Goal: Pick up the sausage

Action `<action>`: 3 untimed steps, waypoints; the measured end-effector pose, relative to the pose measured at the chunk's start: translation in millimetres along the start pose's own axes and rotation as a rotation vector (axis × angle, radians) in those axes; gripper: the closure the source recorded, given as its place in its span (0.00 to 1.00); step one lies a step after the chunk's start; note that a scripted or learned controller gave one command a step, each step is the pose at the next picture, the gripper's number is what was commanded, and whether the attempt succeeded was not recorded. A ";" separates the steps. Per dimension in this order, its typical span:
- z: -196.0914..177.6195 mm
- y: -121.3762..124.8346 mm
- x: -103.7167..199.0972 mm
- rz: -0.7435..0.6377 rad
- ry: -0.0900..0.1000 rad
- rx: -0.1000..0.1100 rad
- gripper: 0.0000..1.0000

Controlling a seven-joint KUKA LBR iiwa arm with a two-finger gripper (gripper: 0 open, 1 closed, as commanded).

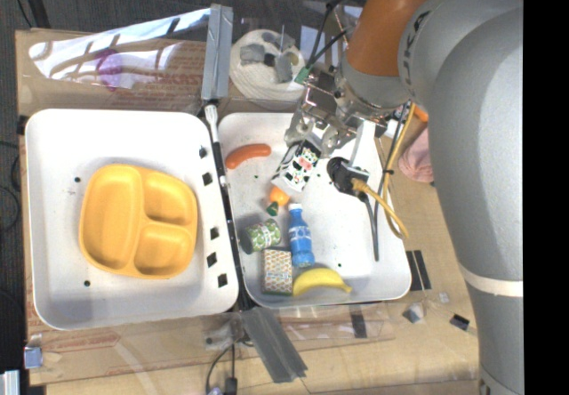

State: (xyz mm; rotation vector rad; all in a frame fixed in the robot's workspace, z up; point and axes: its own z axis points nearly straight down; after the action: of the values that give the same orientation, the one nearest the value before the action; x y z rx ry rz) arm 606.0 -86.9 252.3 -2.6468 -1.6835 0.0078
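Note:
The sausage (247,155), orange-red and curved, lies at the back left of the right bin (356,242), close to the bin's left wall. My gripper (313,137) hangs over the back of that bin, to the right of the sausage and apart from it. Just under the gripper is a white carton with dark spots (298,168). Nothing can be seen held in the gripper.
The right bin also holds a small carrot-like piece (276,198), a blue bottle (300,239), a green can (263,235), a patterned box (277,270) and a banana (321,280). A yellow divided plate (138,220) lies in the left bin (53,295).

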 end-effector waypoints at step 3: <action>151.7 55.3 16.0 -0.096 0.006 -0.018 0.00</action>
State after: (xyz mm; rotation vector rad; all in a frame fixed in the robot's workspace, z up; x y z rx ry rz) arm 661.8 -95.7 100.2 -2.5728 -1.8151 -0.0160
